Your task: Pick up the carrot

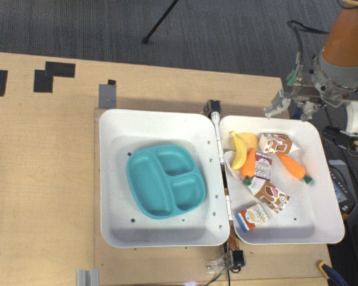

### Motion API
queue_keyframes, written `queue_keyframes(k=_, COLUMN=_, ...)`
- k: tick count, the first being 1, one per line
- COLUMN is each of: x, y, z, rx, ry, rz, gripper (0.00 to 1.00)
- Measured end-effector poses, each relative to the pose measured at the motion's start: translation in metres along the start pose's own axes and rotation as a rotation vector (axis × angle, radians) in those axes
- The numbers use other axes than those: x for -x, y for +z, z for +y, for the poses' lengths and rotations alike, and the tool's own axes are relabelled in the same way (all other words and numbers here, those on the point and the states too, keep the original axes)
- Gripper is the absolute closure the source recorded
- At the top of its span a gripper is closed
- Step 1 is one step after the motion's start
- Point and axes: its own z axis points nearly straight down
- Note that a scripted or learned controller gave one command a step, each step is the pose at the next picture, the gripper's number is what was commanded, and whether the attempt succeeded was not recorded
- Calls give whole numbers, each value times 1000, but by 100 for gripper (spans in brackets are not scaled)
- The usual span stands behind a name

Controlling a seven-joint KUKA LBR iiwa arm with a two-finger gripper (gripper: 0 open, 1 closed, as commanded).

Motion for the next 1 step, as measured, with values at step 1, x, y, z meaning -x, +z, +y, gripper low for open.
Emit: queue_keyframes(k=1, x=-19, y=182, z=-36, rx=13, ry=72, rz=-1, gripper=0)
